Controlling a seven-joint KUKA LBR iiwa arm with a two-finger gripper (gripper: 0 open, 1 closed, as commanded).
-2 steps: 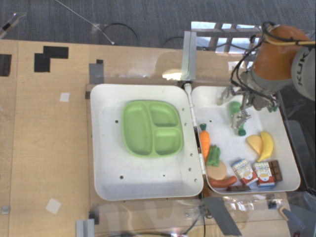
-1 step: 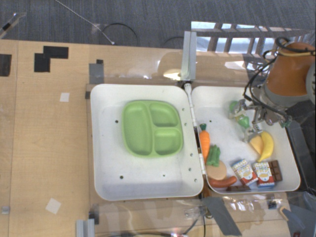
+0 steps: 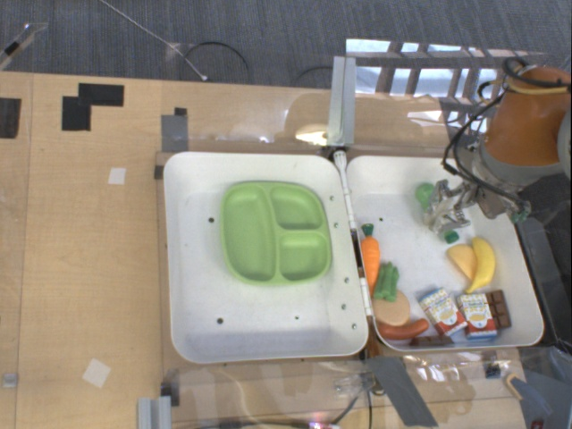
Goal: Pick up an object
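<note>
Tool (image 3: 444,214), finger state indeterminate, sits just beside the green toy (image 3: 425,194): likely light, smooth, rigid plastic; grip across its body.

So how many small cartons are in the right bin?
2, side by side near the right bin's front edge: one carton on the left, the other carton right of it.

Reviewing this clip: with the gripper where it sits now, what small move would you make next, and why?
Probably a short drop straight down. The gripper hangs in the right bin, just beside a green object near the back, with nothing visibly between its fingers. The banana and cartons lie further forward, so the green piece looks the nearest target.
</note>
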